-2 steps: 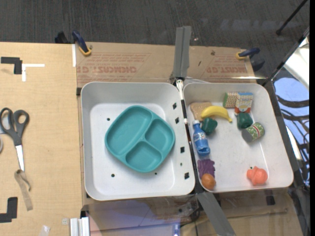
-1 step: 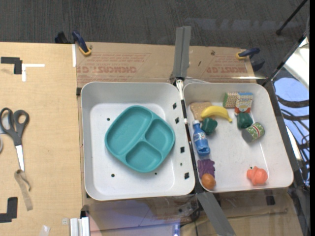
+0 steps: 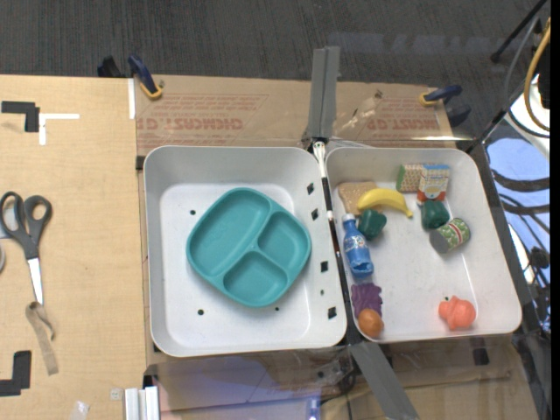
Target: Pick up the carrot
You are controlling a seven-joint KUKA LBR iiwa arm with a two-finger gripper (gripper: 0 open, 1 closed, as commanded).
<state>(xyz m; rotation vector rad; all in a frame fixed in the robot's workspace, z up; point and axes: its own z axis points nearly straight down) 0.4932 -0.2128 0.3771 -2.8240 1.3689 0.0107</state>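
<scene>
The right bin [image 3: 494,234] holds several toy foods. Two orange pieces could be the carrot, and I cannot tell which is. One is a small orange rounded piece [image 3: 371,324] at the bin's front left corner, touching a purple grape bunch [image 3: 366,297]. The other is a salmon-orange lumpy piece [image 3: 457,313] lying alone near the front right corner.
A yellow banana [image 3: 385,200], green pepper [image 3: 372,224], blue bottle [image 3: 356,250], green can [image 3: 452,234] and small boxes [image 3: 435,180] crowd the right bin's back and left. The left bin [image 3: 166,313] holds a teal divided plate [image 3: 249,248]. Scissors [image 3: 26,226] lie on the bench at far left.
</scene>
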